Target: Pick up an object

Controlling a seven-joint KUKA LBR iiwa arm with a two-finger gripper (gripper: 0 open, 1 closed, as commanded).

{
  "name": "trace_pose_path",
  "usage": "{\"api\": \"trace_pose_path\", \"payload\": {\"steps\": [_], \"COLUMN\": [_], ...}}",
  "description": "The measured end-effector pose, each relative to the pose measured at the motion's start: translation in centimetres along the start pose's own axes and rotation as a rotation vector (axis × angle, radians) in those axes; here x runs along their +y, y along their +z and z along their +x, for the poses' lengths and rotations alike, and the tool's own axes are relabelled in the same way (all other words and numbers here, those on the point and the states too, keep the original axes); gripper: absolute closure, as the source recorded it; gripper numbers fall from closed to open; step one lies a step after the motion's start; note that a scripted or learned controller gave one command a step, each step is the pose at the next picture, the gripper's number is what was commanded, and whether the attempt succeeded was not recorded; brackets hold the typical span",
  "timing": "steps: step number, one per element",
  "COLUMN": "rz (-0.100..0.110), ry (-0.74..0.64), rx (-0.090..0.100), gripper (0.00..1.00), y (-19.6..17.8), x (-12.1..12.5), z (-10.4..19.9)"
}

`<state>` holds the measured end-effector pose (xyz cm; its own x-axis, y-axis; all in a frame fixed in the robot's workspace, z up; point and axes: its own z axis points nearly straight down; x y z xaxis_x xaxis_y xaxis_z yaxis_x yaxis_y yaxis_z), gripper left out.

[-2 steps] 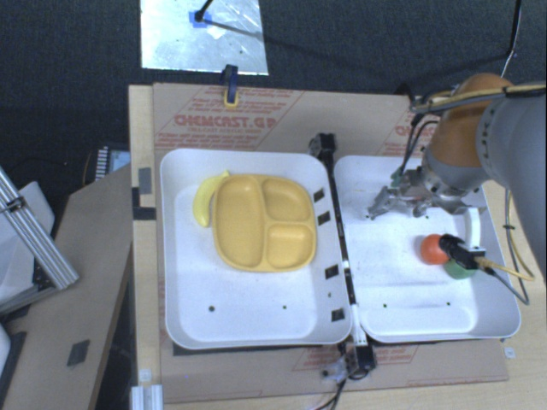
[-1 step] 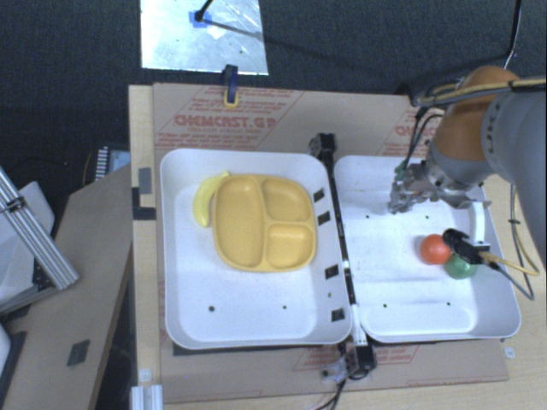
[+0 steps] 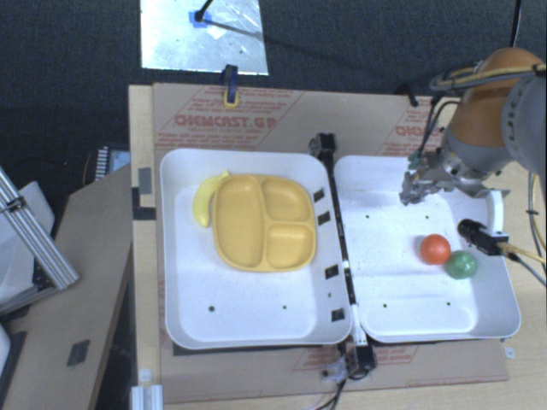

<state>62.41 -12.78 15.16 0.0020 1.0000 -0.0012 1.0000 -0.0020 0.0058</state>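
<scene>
An orange-red ball (image 3: pixel 435 248) lies in the right bin (image 3: pixel 402 314), toward its right side. A green ball (image 3: pixel 461 266) rests just right of and below it, nearly touching. My gripper (image 3: pixel 413 193) hangs over the upper part of the right bin, up and left of the orange ball, with nothing seen between its fingers. In the left bin (image 3: pixel 197 306) sits a yellow divided plate (image 3: pixel 261 221) with three compartments. A yellow banana (image 3: pixel 204 199) lies against the plate's left edge.
The two white bins stand side by side on a cardboard sheet (image 3: pixel 256 118), joined by a black divider strip (image 3: pixel 335 229). A shiny metal sheet (image 3: pixel 203 22) lies beyond the bench. Bare white floor spans the left and lower parts of the right bin.
</scene>
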Motion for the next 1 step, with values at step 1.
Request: {"api": "trace_pose_path", "payload": {"steps": [1], "rz": [-0.001], "ry": [-0.003], "rx": [0.0], "gripper": [1.0], "y": [-4.98], "x": [-0.68], "z": [0.21]}}
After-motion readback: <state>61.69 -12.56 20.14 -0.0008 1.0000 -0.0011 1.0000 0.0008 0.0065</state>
